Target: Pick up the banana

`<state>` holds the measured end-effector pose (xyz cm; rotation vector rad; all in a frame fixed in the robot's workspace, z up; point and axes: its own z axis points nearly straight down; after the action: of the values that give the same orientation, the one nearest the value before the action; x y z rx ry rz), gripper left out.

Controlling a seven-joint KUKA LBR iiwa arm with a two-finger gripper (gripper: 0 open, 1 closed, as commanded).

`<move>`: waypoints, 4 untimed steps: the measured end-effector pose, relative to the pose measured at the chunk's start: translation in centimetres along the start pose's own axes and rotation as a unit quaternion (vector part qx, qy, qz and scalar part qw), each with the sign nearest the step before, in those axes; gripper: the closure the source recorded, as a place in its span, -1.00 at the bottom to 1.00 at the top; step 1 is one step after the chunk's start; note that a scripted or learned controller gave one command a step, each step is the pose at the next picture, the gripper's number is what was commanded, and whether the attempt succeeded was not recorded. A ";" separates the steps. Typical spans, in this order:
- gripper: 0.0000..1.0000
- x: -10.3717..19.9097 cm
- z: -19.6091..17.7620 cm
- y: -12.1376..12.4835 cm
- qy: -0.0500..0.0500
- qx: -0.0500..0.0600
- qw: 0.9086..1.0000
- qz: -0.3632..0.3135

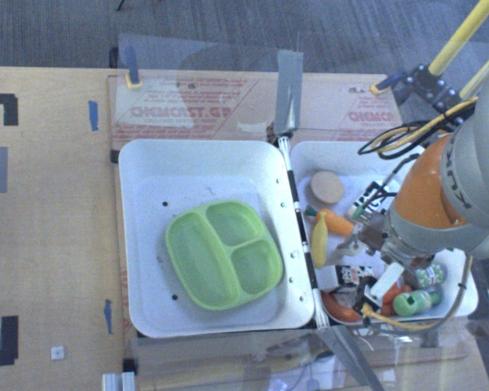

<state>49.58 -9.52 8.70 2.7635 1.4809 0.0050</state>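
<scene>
Green three-section plate flat in left white bin, centre frame. Just past the divide, yellow banana upright along left wall of right bin, orange carrot close by its upper end, tan round disc above that. Further right, gripper low over right bin, near banana but apart from it; cannot tell whether wide or narrow, nothing seen held.
</scene>
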 end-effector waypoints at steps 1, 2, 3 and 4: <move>-1.00 -0.4 -0.1 -1.1 0.002 -0.003 1.000 0.026; -1.00 -1.5 -12.5 2.6 -0.001 0.005 0.999 0.054; -1.00 -4.9 -17.4 2.2 -0.002 0.005 0.991 0.135; -1.00 -0.1 -11.9 -1.9 -0.002 0.007 0.982 0.190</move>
<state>47.87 -8.52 20.58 3.0049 0.9311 -0.0100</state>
